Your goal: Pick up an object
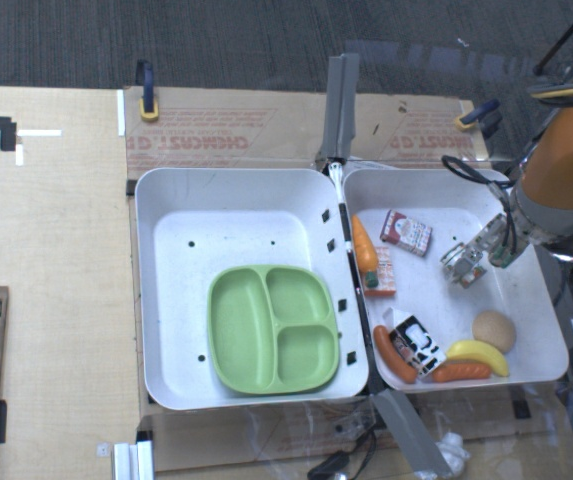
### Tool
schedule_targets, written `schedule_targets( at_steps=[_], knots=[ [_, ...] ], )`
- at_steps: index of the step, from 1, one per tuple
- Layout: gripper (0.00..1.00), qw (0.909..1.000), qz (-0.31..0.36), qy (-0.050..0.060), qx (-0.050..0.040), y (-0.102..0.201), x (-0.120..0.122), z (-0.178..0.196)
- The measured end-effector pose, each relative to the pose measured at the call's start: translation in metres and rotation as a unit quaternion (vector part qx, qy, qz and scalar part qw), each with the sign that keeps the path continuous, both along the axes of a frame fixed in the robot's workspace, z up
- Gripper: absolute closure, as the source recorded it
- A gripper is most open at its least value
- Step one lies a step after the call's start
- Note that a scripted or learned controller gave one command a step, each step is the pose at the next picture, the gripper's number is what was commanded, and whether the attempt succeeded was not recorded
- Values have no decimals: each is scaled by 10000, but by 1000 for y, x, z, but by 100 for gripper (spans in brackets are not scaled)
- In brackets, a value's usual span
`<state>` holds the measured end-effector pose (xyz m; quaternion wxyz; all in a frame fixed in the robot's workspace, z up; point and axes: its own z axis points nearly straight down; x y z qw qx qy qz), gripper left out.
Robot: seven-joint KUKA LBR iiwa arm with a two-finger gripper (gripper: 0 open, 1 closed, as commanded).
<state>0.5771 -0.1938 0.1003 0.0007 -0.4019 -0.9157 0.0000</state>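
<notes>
Cardboard backing (306, 128) with mirrored red "CHEMCAST GP" print behind both bins (156, 268).

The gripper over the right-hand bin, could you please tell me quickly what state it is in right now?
Gripper: hangs above the right bin's floor, nothing seen in its grasp; open or shut cannot be told from this view.

At the right edge of the frame the arm (556, 183) shows a rounded orange band above a grey wrist section. A black cable loops beside it. The hand (469, 264) is silvery metal with dark fittings.
</notes>
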Motion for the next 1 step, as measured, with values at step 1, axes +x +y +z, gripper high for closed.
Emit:
schedule_targets(
  at_steps=[1],
  knots=[
    [100,10000,76,3,-1,50,43,86]
  ],
)
